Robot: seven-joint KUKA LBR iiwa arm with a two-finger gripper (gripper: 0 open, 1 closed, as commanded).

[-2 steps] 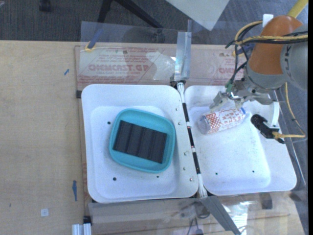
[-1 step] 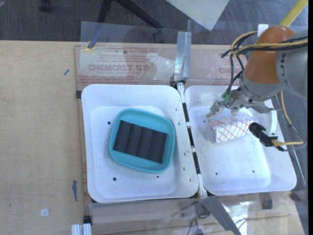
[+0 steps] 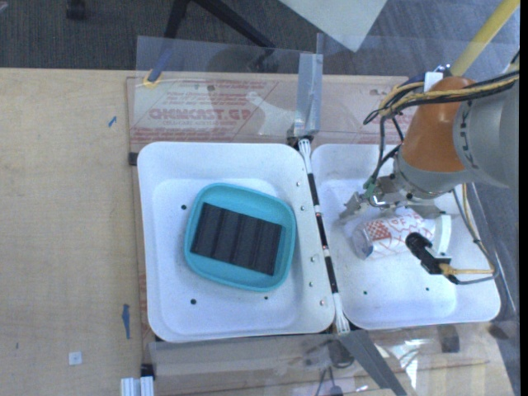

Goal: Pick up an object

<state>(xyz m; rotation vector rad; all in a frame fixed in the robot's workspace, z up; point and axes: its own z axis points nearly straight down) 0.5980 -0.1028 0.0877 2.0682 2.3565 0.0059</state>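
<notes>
A white paper cup with a red pattern [image 3: 381, 233] lies on its side in the right bin [image 3: 412, 291], near that bin's middle. My gripper [image 3: 360, 204] hangs low over the right bin, just above and to the left of the cup, very close to it. Whether it touches the cup I cannot tell. The grey arm with its orange band [image 3: 436, 143] comes in from the right and hides the part of the bin beneath it. In the left bin [image 3: 165, 304] sits a teal dish [image 3: 280, 258] holding a black ridged block [image 3: 237, 238].
A ridge [image 3: 318, 229] where the two bin walls meet separates the bins. A clear sheet and a printed board [image 3: 206, 110] lie behind the bins. Bare wooden bench [image 3: 66, 221] stretches to the left. A yellow cable [image 3: 470, 275] loops over the right bin's right side.
</notes>
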